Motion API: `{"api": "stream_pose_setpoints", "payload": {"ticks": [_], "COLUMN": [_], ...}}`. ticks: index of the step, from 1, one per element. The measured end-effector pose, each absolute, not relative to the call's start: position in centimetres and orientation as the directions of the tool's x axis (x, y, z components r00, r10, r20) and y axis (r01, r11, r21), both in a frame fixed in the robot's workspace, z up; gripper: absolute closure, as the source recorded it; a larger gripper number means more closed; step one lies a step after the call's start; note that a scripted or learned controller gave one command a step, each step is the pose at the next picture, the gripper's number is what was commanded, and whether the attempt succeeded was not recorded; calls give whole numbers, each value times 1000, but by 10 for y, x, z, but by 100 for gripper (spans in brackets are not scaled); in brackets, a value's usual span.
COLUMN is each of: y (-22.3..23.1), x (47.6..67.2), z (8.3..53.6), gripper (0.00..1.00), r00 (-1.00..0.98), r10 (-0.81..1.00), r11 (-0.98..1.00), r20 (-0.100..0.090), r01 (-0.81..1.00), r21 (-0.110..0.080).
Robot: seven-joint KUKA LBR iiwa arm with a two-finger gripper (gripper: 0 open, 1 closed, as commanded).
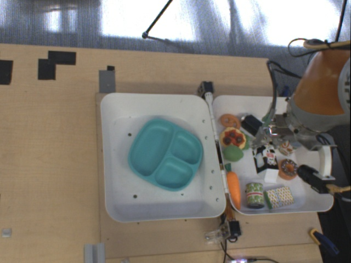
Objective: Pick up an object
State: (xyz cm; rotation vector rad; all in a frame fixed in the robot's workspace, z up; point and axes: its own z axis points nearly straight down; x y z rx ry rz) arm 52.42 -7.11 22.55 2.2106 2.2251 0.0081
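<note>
While the arm [323,92] hangs over the right bin [315,204], its gripper [267,147] sits low among the toys there, and whether anything is grasped I cannot tell. Carrot [234,188] lies along the bin's left wall, a green can [254,195] just beside it. Over in the left bin [115,201]: 1 teal divided plate [165,153].

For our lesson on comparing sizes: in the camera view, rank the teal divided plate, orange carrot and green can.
1. Teal divided plate, clearly largest.
2. Orange carrot.
3. Green can, shorter though wider, so close.
</note>
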Motion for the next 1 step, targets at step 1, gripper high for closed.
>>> {"api": "stream_pose_setpoints", "payload": {"ticks": [1], "y": [-50], "x": [487], "z": [257], "gripper": [100], "r00": [-7], "r10": [1000], "r11": [7], "r20": [1], "r01": [1000], "r21": [2]}}
